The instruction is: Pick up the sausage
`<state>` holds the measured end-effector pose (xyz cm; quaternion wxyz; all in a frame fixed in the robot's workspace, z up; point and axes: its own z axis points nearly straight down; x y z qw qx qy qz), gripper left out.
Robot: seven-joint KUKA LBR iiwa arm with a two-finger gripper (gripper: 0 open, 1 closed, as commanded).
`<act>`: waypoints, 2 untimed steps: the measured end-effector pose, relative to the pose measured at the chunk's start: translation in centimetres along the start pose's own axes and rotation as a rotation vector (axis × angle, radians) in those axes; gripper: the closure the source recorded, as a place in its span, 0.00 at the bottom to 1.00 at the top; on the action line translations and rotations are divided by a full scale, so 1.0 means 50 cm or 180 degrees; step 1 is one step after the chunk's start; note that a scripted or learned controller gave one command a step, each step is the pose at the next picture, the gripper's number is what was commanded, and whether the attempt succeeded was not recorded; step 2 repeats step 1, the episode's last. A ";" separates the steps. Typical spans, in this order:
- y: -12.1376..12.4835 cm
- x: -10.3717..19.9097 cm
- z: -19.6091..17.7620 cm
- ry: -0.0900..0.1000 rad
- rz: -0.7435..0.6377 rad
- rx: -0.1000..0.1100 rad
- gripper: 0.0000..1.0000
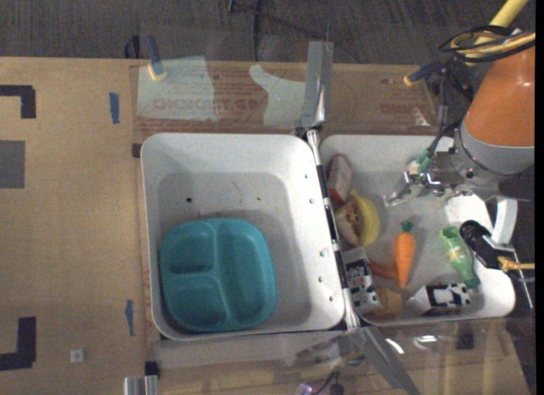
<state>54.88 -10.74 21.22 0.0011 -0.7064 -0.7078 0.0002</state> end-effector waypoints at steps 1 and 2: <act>0.000 0.000 0.000 0.0000 0.0000 0.0000 0.00; 0.000 0.000 0.000 0.0000 0.0000 0.0000 0.00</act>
